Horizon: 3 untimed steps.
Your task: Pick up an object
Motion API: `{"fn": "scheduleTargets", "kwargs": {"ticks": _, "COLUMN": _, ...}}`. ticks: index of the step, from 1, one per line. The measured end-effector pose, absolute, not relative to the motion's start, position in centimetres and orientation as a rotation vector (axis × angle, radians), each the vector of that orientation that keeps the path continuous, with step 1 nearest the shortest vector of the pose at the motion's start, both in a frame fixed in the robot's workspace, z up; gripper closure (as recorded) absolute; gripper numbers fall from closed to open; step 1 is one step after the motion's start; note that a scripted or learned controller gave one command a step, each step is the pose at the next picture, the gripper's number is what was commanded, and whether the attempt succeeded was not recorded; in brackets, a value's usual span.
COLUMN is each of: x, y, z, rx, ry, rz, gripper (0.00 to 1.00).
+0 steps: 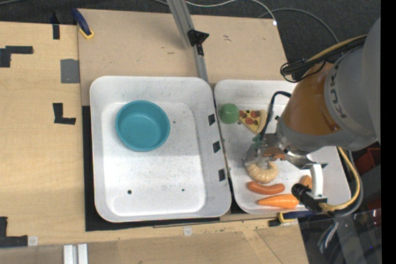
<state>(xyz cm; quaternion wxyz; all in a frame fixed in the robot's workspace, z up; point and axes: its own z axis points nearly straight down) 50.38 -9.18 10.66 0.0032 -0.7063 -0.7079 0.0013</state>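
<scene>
Croissant (263, 172) lies near the middle of your right bin (238, 91), with the gripper (265, 156) right on its 12 o'clock edge, fingers narrowly parted around its top, while hot dog (266, 188) and carrot (278, 201) sit at its 6 o'clock.

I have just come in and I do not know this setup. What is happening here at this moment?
A grey and orange robot arm reaches in from the right over the right bin. Its gripper is low, just above a pale croissant-shaped toy. Nearby lie a sausage, a carrot, a green ball and a pizza slice. The left bin holds a blue bowl.
</scene>
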Motion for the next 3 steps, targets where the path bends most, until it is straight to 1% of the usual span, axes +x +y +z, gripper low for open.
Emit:
{"fn": "scheduleTargets", "kwargs": {"ticks": 1, "x": 50.9, "y": -9.4, "z": 16.8, "rx": -2.222, "ry": -2.225, "rz": -0.003, "gripper": 1.0}}
{"fn": "scheduleTargets", "kwargs": {"ticks": 2, "x": 51.2, "y": -8.6, "z": 22.8, "rx": -2.221, "ry": -2.227, "rz": -0.005, "gripper": 1.0}}
{"fn": "scheduleTargets", "kwargs": {"ticks": 3, "x": 51.4, "y": -9.6, "z": 28.3, "rx": -2.224, "ry": -2.225, "rz": -0.003, "gripper": 1.0}}
